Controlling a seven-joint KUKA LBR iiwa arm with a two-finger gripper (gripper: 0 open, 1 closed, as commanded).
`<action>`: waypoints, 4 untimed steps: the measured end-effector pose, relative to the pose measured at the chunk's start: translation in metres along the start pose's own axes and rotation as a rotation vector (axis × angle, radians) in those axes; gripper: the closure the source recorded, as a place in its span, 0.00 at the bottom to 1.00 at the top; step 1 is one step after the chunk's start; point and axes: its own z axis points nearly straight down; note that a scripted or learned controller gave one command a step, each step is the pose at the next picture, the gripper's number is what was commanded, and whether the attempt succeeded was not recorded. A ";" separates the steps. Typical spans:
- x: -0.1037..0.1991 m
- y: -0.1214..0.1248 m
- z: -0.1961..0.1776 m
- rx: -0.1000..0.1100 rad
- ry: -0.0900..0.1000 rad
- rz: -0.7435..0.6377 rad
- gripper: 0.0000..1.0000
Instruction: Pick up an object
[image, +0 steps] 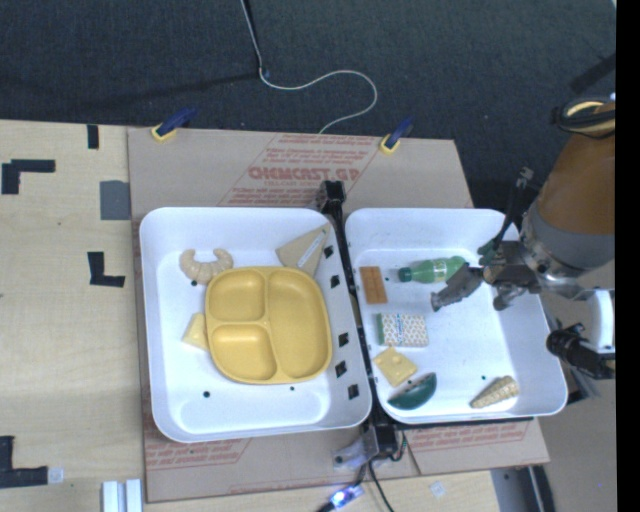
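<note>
Right, I'm watching the gripper (470, 285) hang over the right bin (520, 225), reaching in from the right side, and its two dark fingers look spread apart with nothing between them, one fingertip pointing left toward the green bottle (432, 269). That bottle lies on its side near the bin's back wall, just beside the fingers, so I judge it the likeliest target. Other candidates sit in the same bin: an orange-brown block (373, 284) by the divider, a patterned square pouch (403, 329) below it, a yellow wedge (394, 365), a dark green curved piece (412, 391) at the front, and a tan cone-shaped piece (495, 392) in the front right corner. Over in the left bin (160, 330) a yellow divided plate (268, 324) takes up most of the floor, so I leave that side alone. To do this well, I want the fingers straddling the bottle across its narrow width, not along its length, since a round body will likely roll away from a one-sided touch. I'd centre over its middle, descend straight, and close only once both fingers are low beside it. The nearby wall may crowd the far finger.
</note>
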 end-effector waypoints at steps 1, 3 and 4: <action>0.000 0.002 -0.005 -0.011 -0.002 -0.003 0.00; 0.007 0.010 0.111 -0.004 0.000 -0.003 0.00; 0.004 0.011 0.157 -0.004 0.000 -0.003 0.00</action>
